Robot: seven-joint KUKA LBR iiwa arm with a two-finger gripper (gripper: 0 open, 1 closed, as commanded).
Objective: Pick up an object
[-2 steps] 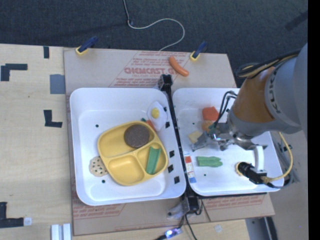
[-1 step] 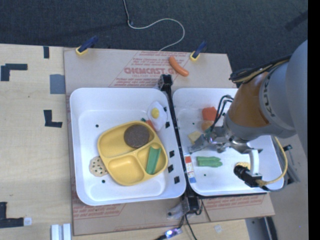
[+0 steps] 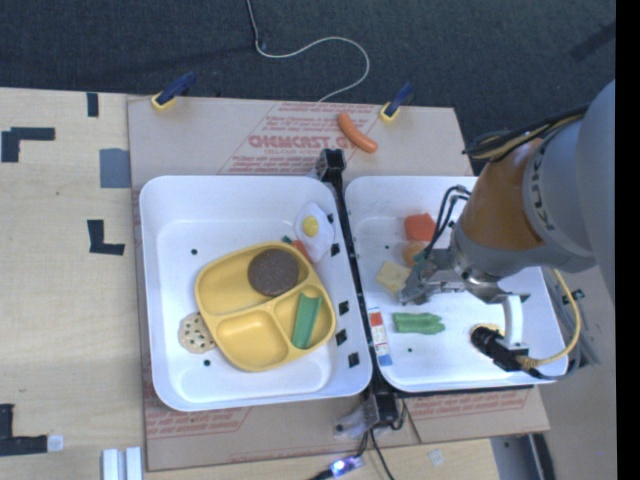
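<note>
- While the gripper [image 3: 413,288] sits low in the right bin [image 3: 440,368], the biggest risk looks like a miss: its tip is right at the edge of the yellow block [image 3: 392,275], so a closing pinch could nudge the block sideways instead of catching it.
- Clutter adds to that risk. The orange block [image 3: 420,226] lies just behind the wrist and the green piece [image 3: 417,322] just in front, so a slightly off descent might trap two things at once or knock one toward the wall.
- From this high angle the arm [image 3: 510,218] covers much of the bin, and the cables near the wrist could brush loose pieces as it lifts.
- As for the pincer itself, I cannot tell how wide it stands; the dark tip is too small and blurred against the block to read.
- Nothing is visibly held between its tips. It seems to touch or nearly touch the yellow block, but I would not call that a grasp.
- Candidates for picking are mostly here in the right bin, near its middle; the left bin [image 3: 160,268] holds a yellow tray [image 3: 225,293] with a brown disc [image 3: 273,271] and a green stick [image 3: 306,320], well apart from the tool.
</note>
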